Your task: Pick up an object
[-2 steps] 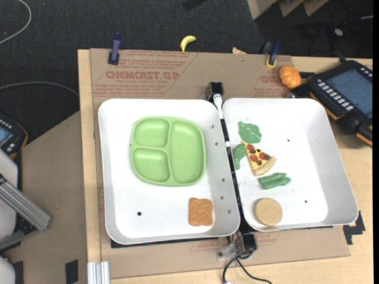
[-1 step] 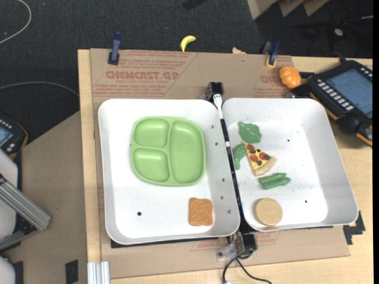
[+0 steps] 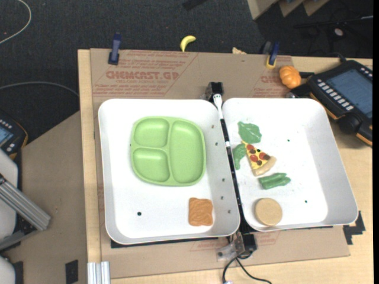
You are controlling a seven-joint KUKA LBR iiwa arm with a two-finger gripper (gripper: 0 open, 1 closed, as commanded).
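— Room for moving?
— Plenty lay along the right bin's right side; pizza slice sat left of centre, cookie by the near rim.
— Writing?
— Board read "CHEMCAST".

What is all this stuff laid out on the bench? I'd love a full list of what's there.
Shallow white bins: 2, white, side by side on the bench, left and right.
Green divided plastic plate: 1, light green, left bin, upper middle.
Orange-brown toy waffle square: 1, left bin, lower right corner.
Toy pizza slice: 1, yellow with red spots, right bin, left part.
Green toy leaf pieces: 3, around the pizza: above, left, below.
Tan round toy disc: 1, right bin, lower left.
Small orange toy fruit: 1, on the board beyond the right bin.
Yellow toy banana: 1, on the board's far edge.
Blue clamps: 2, far edge, left and right.
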